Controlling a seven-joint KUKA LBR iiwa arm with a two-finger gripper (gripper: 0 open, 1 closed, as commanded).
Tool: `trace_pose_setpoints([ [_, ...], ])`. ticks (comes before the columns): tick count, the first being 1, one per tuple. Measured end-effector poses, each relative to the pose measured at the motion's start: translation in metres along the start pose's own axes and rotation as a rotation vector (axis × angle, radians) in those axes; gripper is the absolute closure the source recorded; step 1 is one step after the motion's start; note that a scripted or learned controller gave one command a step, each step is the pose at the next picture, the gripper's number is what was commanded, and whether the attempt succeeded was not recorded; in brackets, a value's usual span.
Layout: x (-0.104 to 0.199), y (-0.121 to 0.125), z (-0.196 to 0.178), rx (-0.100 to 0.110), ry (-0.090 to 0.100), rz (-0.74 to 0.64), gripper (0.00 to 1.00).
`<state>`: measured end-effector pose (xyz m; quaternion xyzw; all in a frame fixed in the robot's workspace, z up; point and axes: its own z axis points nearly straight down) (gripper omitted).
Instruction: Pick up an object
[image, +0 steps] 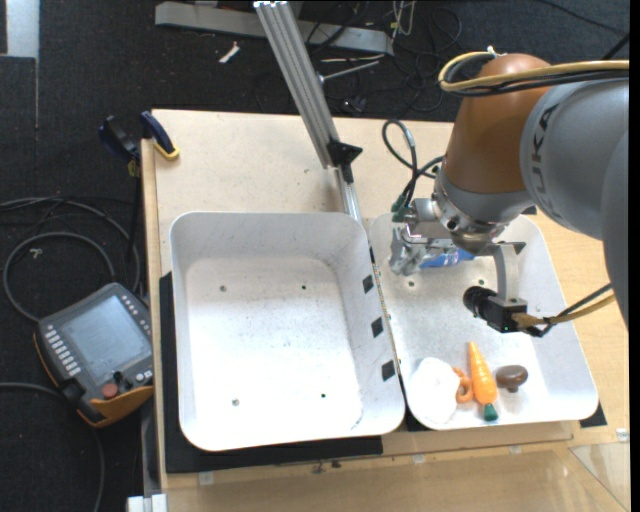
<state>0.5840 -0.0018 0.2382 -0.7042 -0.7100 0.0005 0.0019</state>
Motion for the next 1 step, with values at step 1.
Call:
trace_pose_setpoints([
  [1,0.0506,-0.0177,-0.0025,-0.001,0.0,0.0,1.0],
])
